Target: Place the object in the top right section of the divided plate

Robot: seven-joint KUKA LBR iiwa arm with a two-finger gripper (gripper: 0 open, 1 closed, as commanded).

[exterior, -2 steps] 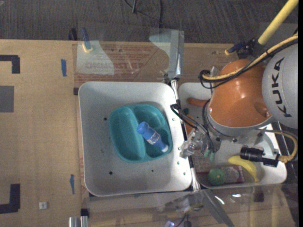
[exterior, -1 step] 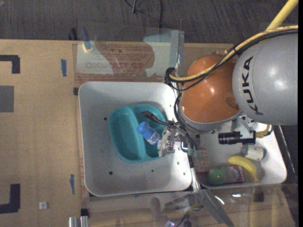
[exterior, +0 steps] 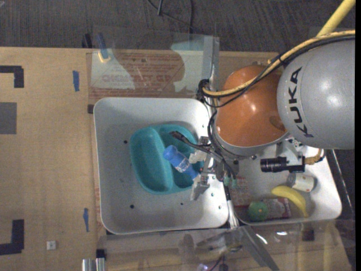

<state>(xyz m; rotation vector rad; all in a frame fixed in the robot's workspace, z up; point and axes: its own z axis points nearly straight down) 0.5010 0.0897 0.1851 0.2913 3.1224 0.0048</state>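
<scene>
Look at your tool point(exterior: 194, 171) first: it sits low over the left bin point(exterior: 113, 202), at the right edge of the teal divided plate point(exterior: 148, 160). Between its fingers there's a small clear bottle with a blue cap point(exterior: 176, 158), tilted, cap end pointing up and left, so the tool is clamped on that bottle. The bottle hangs over the plate's right-hand part, above the raised divider that splits the big left compartment from the smaller sections on the right. Whether it's touching the plate, you can't tell from this angle.

Step back up the arm and you've got dark cables looping around the wrist, then the orange band point(exterior: 248, 112), then the big grey KUKA link point(exterior: 324, 95) covering much of the right bin point(exterior: 333, 202). A yellow hose point(exterior: 338, 13) runs off toward the top right corner.

Under the arm, in the right bin, there's a banana point(exterior: 292, 197) lying near the lower right, a green round object point(exterior: 258, 209) just left of it, and a small white cup-like thing point(exterior: 303, 181) above the banana. A packet with red print point(exterior: 240, 189) lies near the green one.

Around both bins is the brown cardboard-covered worktop point(exterior: 45, 151), with blue tape strips point(exterior: 75, 81) and black corner marks point(exterior: 14, 75) at the left.
</scene>
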